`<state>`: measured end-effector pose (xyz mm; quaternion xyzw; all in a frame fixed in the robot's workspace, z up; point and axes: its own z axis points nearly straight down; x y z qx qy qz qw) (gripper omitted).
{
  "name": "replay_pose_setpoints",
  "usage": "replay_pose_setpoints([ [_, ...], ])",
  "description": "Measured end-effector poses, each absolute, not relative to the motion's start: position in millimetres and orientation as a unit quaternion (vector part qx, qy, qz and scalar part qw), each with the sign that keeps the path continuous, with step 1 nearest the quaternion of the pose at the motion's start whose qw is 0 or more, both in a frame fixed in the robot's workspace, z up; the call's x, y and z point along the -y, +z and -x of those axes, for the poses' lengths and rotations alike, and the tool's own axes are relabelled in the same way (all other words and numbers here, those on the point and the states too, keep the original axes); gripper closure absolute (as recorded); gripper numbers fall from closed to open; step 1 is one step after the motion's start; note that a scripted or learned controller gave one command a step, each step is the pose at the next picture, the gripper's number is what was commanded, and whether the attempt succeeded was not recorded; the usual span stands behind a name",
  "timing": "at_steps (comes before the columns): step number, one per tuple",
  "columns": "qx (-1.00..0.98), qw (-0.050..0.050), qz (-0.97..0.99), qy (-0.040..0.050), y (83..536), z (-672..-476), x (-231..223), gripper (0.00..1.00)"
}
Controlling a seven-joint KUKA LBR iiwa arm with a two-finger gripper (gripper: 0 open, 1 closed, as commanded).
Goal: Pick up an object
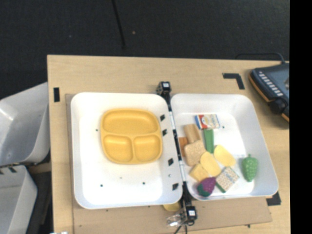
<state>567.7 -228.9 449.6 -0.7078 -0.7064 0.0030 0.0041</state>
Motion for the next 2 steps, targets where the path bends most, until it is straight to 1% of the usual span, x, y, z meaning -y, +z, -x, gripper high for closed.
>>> replay_pose_setpoints([
  [1,0.707,0.004,0.707,0.0025,338,-546.6,215,1.00],
  [2,0.708,0.001,0.706,0.0010,285,-545.8,185,1.00],
])
